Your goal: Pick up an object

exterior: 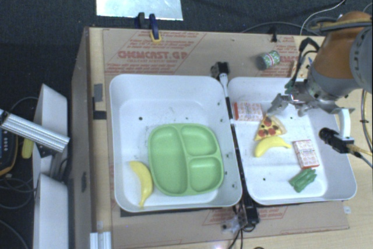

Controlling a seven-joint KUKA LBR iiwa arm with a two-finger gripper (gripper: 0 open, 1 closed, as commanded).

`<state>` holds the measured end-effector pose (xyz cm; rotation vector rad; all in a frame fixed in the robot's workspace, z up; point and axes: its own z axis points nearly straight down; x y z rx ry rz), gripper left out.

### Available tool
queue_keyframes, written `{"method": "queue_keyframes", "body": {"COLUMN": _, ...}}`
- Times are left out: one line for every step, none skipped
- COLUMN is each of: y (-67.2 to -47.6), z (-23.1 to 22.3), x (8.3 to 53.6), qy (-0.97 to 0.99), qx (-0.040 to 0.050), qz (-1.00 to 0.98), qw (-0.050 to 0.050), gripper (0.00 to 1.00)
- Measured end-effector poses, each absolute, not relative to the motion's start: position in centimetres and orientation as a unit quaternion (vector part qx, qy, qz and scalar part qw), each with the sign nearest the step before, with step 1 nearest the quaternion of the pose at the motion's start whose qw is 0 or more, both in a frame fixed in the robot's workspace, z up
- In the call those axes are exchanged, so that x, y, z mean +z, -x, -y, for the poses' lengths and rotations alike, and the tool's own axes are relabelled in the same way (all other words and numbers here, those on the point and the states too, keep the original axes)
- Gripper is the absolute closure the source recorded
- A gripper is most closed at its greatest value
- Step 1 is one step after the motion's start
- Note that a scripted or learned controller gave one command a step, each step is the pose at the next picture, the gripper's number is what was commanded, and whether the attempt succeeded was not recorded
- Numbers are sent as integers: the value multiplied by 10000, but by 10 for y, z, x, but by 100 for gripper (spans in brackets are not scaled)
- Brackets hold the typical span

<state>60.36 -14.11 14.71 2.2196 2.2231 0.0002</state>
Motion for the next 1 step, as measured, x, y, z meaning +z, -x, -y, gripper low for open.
{"method": "queue_keyframes", "body": {"y": -575, "z": 95, "x": 87, "qy": -7059, "qx": 20, "qz": -7083, "qw": 18, "gripper": 0}}
